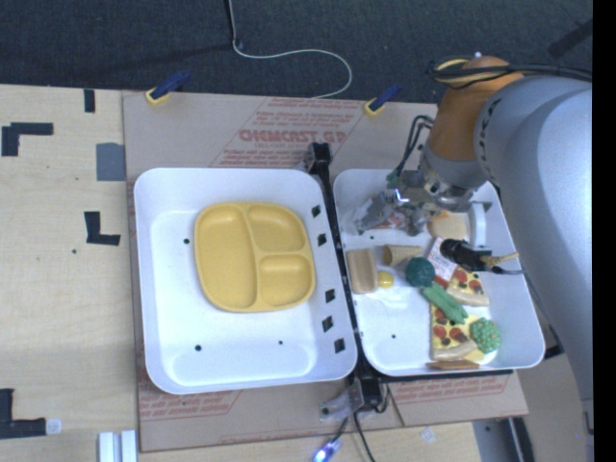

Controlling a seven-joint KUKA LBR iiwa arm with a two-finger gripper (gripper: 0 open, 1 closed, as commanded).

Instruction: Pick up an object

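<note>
My gripper [393,210] hangs low over the far part of the right bin [385,349], its grey wrist with the orange band reaching in from the right. Beneath it lies a small reddish-white piece, partly hidden. Toy food fills the rest of that bin. A tan block [363,269] and a small yellow piece [385,279] lie just in front of the gripper. Further right are a dark green round piece [419,272] and a long green vegetable [445,303]. Two pizza slices [449,337] and a broccoli floret [485,335] lie at the near right.
The left bin [164,287] holds a yellow divided plate [255,255]. A black-clipped divider [332,258] runs between the bins. The arm's bulky grey body [558,210] covers the right bin's right side. A white cable [289,54] loops across the dark floor behind.
</note>
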